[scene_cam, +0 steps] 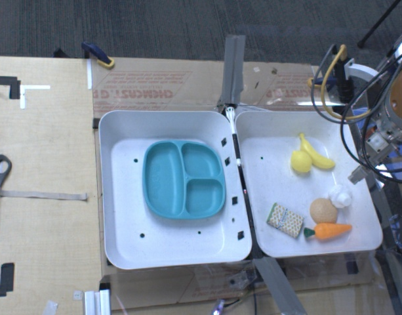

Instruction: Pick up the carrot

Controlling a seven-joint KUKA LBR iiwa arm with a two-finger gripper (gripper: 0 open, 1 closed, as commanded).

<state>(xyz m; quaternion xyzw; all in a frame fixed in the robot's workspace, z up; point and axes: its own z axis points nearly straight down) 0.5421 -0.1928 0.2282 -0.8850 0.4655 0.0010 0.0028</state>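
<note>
The carrot is orange with a small green top. It lies flat in the right bin, near the front right corner, with its tip pointing right. My gripper hangs at the bin's right rim among cables, behind and to the right of the carrot and well apart from it. Nothing is visibly held.
A tan ball touches the carrot's far side, with a small white object beside it. A green patterned packet lies to the carrot's left. A banana and lemon sit further back. The left bin holds a teal divided plate.
</note>
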